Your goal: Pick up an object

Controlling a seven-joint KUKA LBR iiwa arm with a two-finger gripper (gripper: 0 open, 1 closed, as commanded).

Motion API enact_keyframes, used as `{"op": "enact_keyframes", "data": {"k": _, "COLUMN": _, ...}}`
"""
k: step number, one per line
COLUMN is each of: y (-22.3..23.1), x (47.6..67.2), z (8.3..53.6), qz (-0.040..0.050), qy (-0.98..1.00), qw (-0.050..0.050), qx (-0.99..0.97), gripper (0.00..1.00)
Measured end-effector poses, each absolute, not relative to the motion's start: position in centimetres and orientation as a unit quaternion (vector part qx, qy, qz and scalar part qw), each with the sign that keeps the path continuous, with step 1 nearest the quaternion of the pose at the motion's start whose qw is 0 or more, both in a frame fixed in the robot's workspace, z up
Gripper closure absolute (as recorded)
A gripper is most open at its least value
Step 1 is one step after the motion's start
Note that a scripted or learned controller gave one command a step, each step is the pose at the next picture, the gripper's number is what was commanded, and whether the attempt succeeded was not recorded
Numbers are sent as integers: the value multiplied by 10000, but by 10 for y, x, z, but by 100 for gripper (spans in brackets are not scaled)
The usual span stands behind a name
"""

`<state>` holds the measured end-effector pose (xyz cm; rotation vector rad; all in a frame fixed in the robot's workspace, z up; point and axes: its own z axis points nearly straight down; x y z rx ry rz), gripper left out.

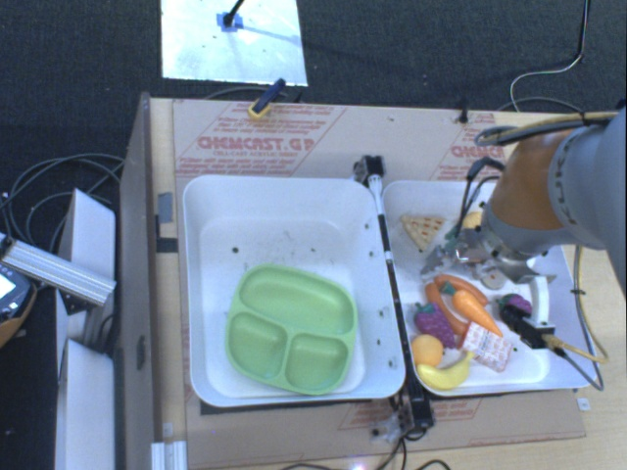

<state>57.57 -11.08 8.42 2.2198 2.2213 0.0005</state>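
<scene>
Hand (pixel 453 256) hovers between waffle (pixel 422 229) and carrot (pixel 468 305).

green divided plate (pixel 291 329) in left bin (pixel 211 262)

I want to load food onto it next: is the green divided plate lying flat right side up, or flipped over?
Right side up. The green plate lies flat in the left bin, its three compartments facing up.

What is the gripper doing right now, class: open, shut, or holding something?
Gripper: cannot be told; it sits low in the right bin, between the waffle piece and the carrot.
</scene>
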Motion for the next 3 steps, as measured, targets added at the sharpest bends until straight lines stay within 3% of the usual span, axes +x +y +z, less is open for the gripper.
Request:
{"op": "enact_keyframes", "data": {"k": 1, "y": -96, "x": 652, "z": 85, "qz": 11, "qy": 7086, "qw": 13, "qx": 7056, "gripper": 0}}
{"op": "enact_keyframes", "data": {"k": 2, "y": -100, "x": 561, "z": 84, "qz": 0, "qy": 7074, "qw": 0, "qx": 7068, "gripper": 0}}
{"op": "enact_keyframes", "data": {"k": 3, "y": -93, "x": 634, "z": 85, "qz": 12, "qy": 7083, "qw": 12, "qx": 7059, "gripper": 0}}
